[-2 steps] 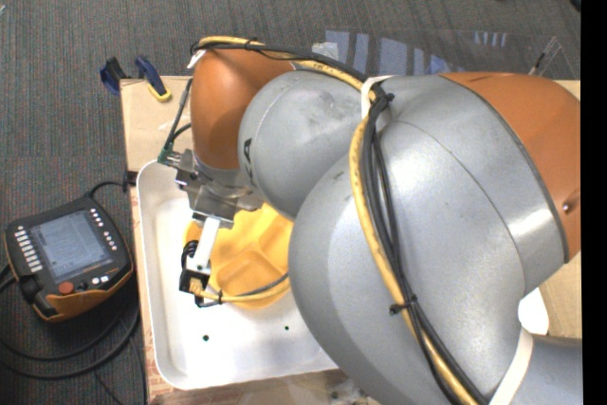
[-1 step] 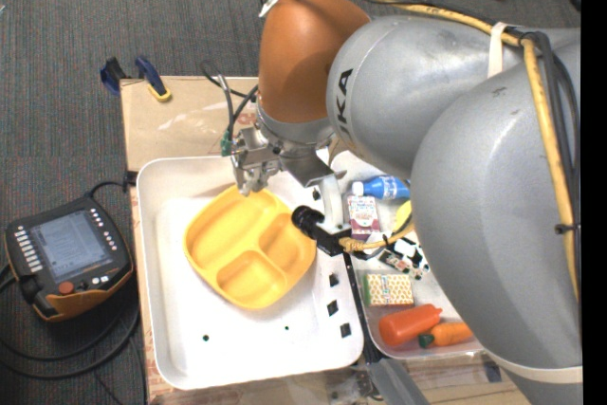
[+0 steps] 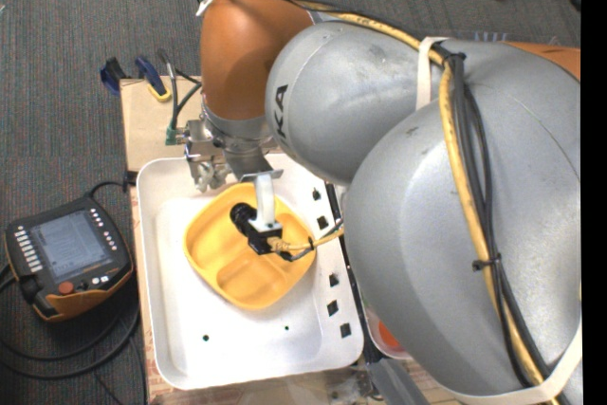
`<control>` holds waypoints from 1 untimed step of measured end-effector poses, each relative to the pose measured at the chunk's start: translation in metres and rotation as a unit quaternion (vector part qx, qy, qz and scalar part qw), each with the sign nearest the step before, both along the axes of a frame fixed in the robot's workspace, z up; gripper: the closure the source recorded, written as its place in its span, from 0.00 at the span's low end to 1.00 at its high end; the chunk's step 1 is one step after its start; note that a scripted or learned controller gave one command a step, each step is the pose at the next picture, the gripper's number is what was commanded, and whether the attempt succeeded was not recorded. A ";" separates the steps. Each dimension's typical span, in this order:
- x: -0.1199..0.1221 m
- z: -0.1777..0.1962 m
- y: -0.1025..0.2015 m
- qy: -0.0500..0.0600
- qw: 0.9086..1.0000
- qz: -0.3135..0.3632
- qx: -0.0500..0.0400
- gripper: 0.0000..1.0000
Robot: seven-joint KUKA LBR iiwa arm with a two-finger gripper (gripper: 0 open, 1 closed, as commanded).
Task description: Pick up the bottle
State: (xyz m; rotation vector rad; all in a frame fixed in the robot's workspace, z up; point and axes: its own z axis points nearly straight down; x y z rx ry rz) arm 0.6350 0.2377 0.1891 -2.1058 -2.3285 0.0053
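Note:
My gripper [image 3: 206,172] hangs over the far left corner of the left white bin [image 3: 190,337], just beyond the rim of a yellow divided dish [image 3: 242,285] that lies in the middle of that bin. The orange wrist band rises right above the gripper. Much of the dish's far side is covered by the wrist. The arm's big grey body covers most of the right bin.
A small orange-red patch [image 3: 385,338] peeks out under the arm at the right bin's near left edge. A wooden board [image 3: 142,123] with blue clamps [image 3: 128,71] lies behind the left bin. A teach pendant [image 3: 66,253] sits on the floor to the left.

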 end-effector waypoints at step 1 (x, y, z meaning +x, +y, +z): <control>0.000 0.008 0.000 0.001 1.000 0.001 -0.001 1.00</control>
